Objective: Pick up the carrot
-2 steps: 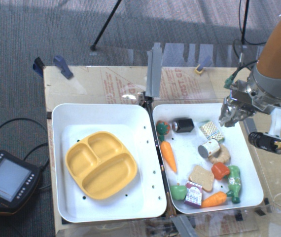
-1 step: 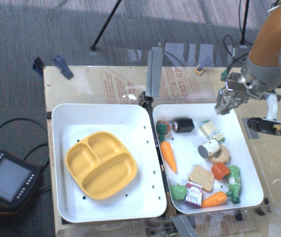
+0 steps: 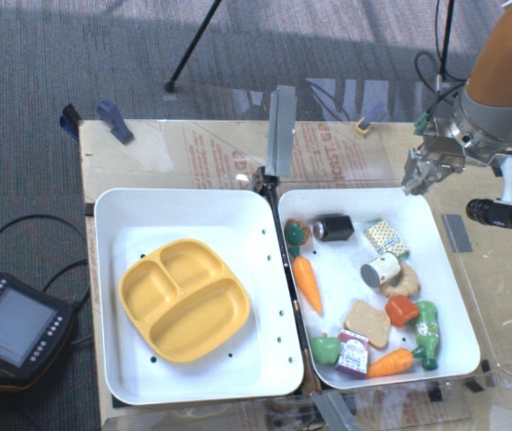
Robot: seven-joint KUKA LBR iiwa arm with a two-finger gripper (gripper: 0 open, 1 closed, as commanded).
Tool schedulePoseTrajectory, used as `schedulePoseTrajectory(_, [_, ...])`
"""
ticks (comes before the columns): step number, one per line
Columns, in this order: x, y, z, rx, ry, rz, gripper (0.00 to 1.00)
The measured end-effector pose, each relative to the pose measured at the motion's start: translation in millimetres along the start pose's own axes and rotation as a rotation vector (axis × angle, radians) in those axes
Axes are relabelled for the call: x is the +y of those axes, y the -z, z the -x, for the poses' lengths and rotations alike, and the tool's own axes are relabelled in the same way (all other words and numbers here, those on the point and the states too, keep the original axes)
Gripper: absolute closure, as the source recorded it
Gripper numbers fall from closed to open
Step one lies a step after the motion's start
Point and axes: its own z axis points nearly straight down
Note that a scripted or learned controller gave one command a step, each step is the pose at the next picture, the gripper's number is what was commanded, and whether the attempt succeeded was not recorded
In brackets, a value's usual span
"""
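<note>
An orange carrot (image 3: 307,284) lies lengthwise by the left wall of the right bin (image 3: 452,285), its thick end towards the back. A second orange, carrot-like piece (image 3: 391,363) lies near that bin's front wall. My gripper (image 3: 417,180) hangs over the bin's far right corner, well away from both, to the back right of the carrot. Nothing shows in its grasp.
The right bin also holds a green and red piece (image 3: 296,233), a black can (image 3: 333,227), a checked packet (image 3: 386,237), a small tin (image 3: 380,269), a toast slice (image 3: 367,321), a red piece (image 3: 401,310), a green bottle (image 3: 427,332) and a juice carton (image 3: 352,355). A yellow divided plate (image 3: 184,299) sits in the left bin (image 3: 112,214).
</note>
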Motion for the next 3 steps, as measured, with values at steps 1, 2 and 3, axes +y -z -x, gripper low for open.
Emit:
schedulePoseTrajectory(1, [5, -13, 32, 0.001, 0.127, -0.001, 1.00])
schedulePoseTrajectory(2, [8, -12, 42, 0.000, 0.225, 0.001, 1.00])
schedulePoseTrajectory(3, [-11, 0, 40, 0.000, 0.762, 0.004, 1.00])
